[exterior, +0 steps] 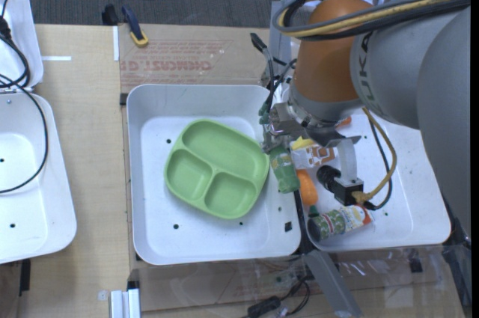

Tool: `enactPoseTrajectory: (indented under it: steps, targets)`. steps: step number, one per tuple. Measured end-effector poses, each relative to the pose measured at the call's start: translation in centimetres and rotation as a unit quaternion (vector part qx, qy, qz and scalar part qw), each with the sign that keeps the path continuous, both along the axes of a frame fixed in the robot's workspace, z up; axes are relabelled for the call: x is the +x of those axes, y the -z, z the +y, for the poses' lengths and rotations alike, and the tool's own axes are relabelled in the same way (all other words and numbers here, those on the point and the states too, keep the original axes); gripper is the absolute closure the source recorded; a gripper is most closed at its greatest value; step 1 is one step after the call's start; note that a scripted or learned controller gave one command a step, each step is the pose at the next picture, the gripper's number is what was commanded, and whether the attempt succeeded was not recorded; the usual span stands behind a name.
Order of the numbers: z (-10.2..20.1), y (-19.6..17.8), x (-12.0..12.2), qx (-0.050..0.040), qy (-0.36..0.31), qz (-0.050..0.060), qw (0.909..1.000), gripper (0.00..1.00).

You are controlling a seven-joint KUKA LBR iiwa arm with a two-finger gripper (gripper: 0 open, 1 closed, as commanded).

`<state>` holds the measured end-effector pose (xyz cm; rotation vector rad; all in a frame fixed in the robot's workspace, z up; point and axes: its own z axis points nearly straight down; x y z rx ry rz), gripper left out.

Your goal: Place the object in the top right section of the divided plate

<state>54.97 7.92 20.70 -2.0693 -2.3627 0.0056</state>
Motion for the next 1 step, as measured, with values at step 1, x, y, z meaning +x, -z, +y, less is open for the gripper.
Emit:
enactPoseTrajectory:
  steps: [1]
  targets:
    - [3.69, 1.54, -3.68, -0.0001, -0.009, 0.001, 1.0, 1.0]
